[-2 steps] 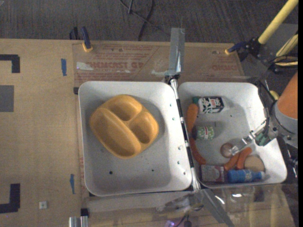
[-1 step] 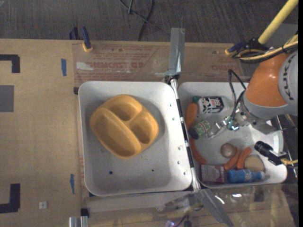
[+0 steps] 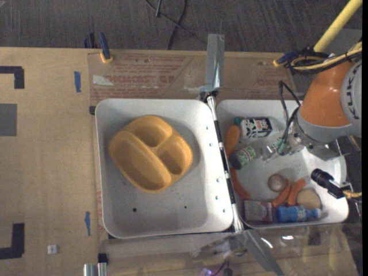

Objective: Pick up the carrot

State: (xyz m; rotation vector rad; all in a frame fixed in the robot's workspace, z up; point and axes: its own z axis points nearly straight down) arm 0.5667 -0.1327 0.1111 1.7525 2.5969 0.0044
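Note:
An orange carrot (image 3: 232,139) lies in the right bin (image 3: 340,211), up against its left wall. Two more orange carrot-like pieces (image 3: 287,192) lie side by side near the bin's front right. My gripper (image 3: 275,150) hangs over the middle of this bin, below the orange wrist band (image 3: 323,103). It is to the right of the first carrot and above the other two, and nothing shows in its grasp.
The right bin also holds a small milk carton (image 3: 255,126), a green bottle (image 3: 245,155), a blue bottle (image 3: 296,214), a pink packet (image 3: 258,211), a brownish round item (image 3: 277,182) and a pale potato (image 3: 309,199). A yellow divided plate (image 3: 150,152) lies in the left bin (image 3: 115,211).

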